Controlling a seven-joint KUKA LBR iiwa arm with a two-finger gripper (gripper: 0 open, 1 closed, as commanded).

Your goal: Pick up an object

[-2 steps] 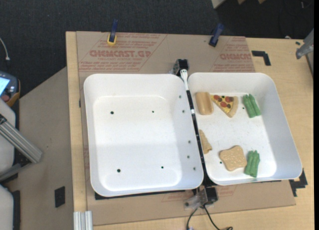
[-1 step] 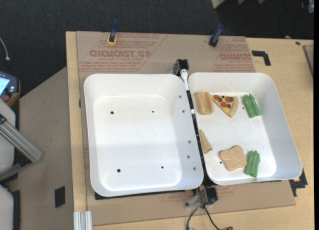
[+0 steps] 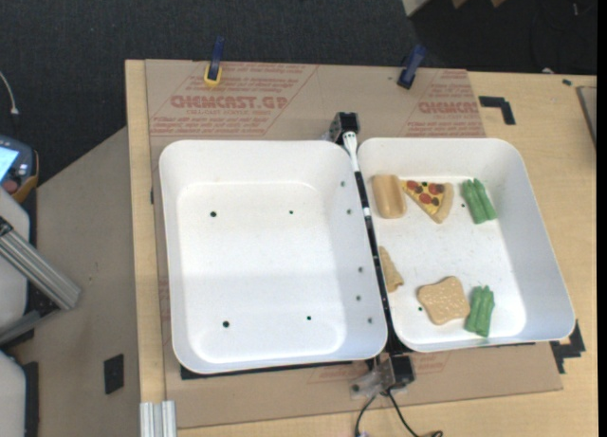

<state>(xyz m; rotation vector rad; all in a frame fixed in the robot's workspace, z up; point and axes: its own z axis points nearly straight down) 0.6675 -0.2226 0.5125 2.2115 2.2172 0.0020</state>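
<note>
Tan food piece (image 3: 389,269) at right bin's (image 3: 531,236) left wall: partly hidden by rim, shape unclear. Bench (image 3: 85,236) cut off at right & near edges. Cable (image 3: 398,418) runs off near edge.

Two white bins (image 3: 256,155); two green vegetables (image 3: 478,200); one pizza slice (image 3: 428,196); one toast (image 3: 443,300)

Brown board (image 3: 285,94) under the bins reads "CHEMCAST GP" in red, left; repeated at right, partly hidden.
</note>
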